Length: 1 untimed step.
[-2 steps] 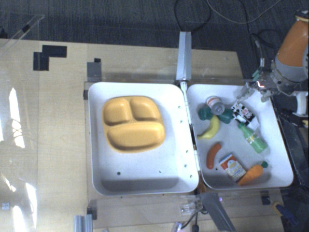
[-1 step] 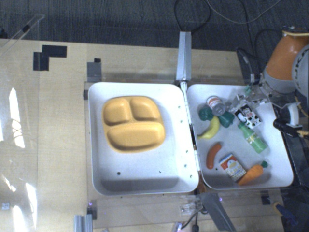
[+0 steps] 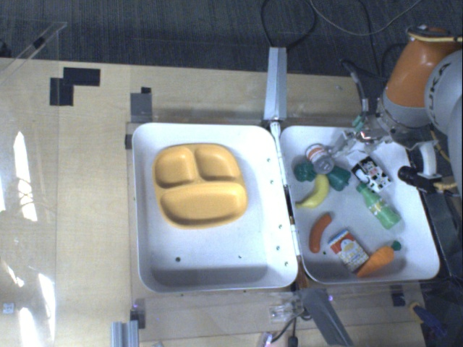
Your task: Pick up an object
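The gripper sits in the right bin's upper part, its grasp impossible to tell. Just lower left lies 1 small can, long axis running diagonally toward it.

A yellow divided tray sits in the white left bin. In the white right bin lie a yellow banana, a red-orange sausage, an orange carrot with a green top, a pale green bottle, teal pieces and an orange-and-white carton. The arm's band is orange.
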Each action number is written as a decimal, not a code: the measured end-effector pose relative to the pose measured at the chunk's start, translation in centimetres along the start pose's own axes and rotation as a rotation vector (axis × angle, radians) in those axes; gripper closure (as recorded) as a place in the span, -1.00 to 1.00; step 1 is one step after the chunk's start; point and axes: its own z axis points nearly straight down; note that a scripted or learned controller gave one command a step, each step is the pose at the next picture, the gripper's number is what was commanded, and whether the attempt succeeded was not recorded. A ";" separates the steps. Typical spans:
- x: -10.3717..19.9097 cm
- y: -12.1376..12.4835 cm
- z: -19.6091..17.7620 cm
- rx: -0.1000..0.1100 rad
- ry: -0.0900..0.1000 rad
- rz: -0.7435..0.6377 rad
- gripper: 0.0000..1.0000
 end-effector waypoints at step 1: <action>5.1 -5.1 2.9 -0.004 -0.002 -0.160 -1.00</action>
